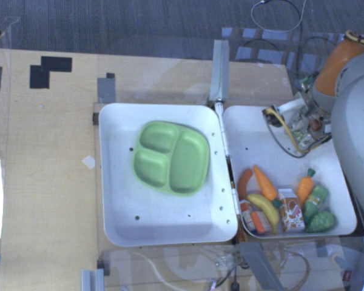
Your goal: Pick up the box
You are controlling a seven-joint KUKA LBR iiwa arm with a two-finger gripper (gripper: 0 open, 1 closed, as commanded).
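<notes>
The box (291, 211), a small carton with a red and white printed face, lies flat in the right bin (255, 141), near that bin's front wall at about six o'clock from the bin's middle. Just at its nine o'clock lies a yellow banana (264, 208), slanting, and beyond the banana a small red and orange bottle-like item (253, 218) close to the bin's front left corner. At the box's eleven o'clock a toy carrot (264, 182) lies across a red-orange sausage-like piece (245, 183). At the box's one o'clock a second carrot (305, 188) with a green top stands apart from it, and at three o'clock are two green pieces, one a rounded green item (316, 197), the other a knobbly broccoli-like toy (320, 222) in the front right corner. The left bin (118, 180), touching the right one along a shared middle edge, holds a light green divided plate (171, 157) with three compartments, lying about in its middle. Both bins rest on the pale wooden bench (42, 162). The gripper (300, 126) hangs over the right bin's back right part, at about one o'clock from the box and well apart from it, with a looped cable around it; whether its fingers are wide or narrow I cannot tell. The grey arm (355, 120) with its orange band (340, 62) comes in from three o'clock
</notes>
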